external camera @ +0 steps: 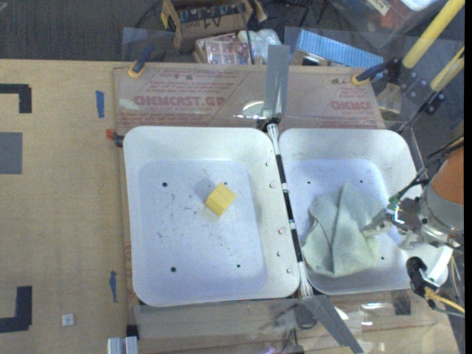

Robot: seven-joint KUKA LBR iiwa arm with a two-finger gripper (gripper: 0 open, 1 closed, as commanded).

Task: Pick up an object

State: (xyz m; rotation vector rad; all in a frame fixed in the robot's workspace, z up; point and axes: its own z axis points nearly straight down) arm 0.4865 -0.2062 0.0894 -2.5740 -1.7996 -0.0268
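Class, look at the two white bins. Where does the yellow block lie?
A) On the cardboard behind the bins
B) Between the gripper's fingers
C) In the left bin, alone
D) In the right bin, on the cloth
C: the yellow block sits on the left bin floor, apart from the cloth.

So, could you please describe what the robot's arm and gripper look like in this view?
The arm is grey, with an orange band above the wrist, at the view's right edge. Below the band sits a rounded silver-grey wrist section, with white parts beneath it. The gripper is slim and metallic, and a small green mark shows near its base. A dark cable loops under the wrist, beside a yellowish one.
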